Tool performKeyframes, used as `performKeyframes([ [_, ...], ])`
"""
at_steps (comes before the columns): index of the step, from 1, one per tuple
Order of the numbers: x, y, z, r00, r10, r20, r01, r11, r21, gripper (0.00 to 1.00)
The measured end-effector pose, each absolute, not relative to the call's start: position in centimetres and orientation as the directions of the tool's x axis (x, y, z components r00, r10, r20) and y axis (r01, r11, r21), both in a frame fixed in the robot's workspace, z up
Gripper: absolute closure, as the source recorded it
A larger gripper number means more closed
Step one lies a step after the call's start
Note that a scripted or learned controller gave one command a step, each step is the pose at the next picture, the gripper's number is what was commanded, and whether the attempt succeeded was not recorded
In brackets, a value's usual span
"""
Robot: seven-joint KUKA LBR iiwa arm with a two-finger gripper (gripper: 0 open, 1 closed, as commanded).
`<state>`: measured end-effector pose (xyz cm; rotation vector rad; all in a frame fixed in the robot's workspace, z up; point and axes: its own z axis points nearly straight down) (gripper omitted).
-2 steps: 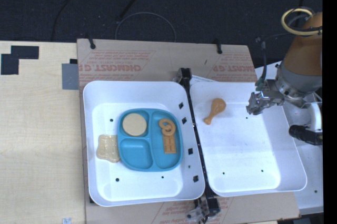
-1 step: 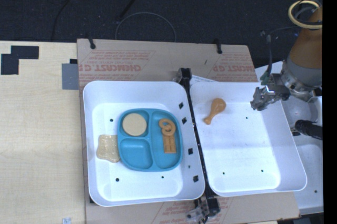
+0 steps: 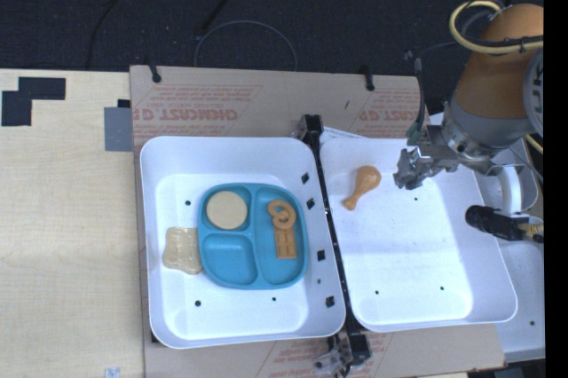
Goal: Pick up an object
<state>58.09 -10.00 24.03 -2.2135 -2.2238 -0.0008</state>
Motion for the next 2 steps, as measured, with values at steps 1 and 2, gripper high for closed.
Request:
performKeyframes([
  [1, 58.8, -4.9, 24.2, -0.005, 1.0, 0.002, 1.0, 0.005, -0.003, 1.0],
  [2, 57.9, 0.5, 22.8, -0.004, 1.0, 0.002, 1.0, 0.004, -0.005, 1.0],
])
